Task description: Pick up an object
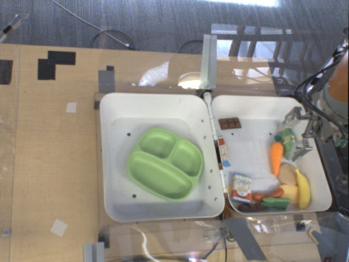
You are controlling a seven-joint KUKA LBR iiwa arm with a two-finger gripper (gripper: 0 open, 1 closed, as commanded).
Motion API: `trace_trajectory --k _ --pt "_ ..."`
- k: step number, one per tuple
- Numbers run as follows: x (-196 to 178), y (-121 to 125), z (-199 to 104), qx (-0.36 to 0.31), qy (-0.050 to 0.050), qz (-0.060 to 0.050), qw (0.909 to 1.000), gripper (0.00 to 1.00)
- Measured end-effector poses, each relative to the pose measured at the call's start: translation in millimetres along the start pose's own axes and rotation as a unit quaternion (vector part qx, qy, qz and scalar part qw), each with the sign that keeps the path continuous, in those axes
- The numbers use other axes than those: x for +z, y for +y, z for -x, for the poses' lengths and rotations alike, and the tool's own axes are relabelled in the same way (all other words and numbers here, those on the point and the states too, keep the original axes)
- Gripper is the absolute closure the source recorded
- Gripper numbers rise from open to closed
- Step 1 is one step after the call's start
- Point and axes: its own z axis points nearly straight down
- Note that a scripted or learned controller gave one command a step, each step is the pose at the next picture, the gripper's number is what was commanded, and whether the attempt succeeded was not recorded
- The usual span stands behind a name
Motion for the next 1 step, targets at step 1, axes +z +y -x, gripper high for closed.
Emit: trace_trajectory --k 1 --pt "117.1 2.9 23.7 -0.025 -0.006 -0.002 0.9997 0.00"
